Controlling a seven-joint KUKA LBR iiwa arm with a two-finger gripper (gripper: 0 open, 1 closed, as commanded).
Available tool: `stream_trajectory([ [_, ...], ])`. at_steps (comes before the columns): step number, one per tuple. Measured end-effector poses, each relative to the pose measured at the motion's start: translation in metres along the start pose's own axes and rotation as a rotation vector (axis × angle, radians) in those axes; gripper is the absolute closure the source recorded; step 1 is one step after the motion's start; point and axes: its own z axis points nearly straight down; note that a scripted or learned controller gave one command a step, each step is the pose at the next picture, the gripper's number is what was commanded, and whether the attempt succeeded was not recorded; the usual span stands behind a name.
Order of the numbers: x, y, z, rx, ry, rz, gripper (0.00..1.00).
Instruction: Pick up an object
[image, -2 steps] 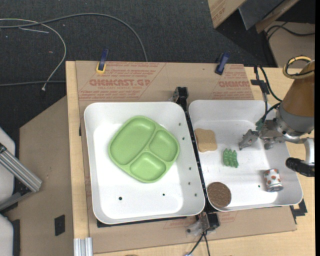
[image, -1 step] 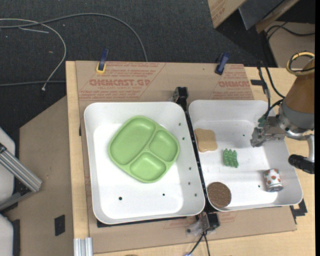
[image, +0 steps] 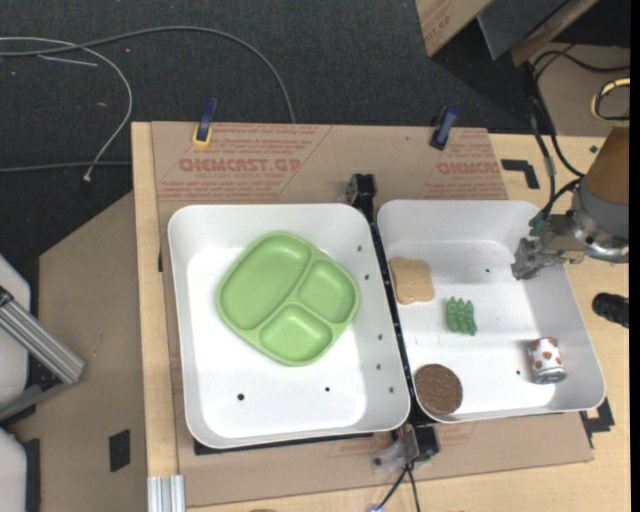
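Camera view: approach step, nothing gripped. Gripper (image: 528, 262) at right bin's (image: 480, 222) far right edge, finger spread impossible to tell. Green object (image: 460, 315) mid-bin, well apart; next, moving across and descending.

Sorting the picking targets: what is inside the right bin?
The right bin holds a tan bread slice, a small green piece, a brown round disc and a small can. The pincer hangs over its far right side, hiding some floor.
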Motion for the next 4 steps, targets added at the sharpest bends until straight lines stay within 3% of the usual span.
stream_trajectory([
  [1, 0.000, 0.001, -0.032, 0.000, 0.000, 0.000, 1.00],
  [3, 0.093, -0.004, -0.032, 0.008, 0.004, -0.003, 1.00],
  [4, 0.149, 0.001, -0.048, 0.002, 0.004, -0.006, 1.00],
])
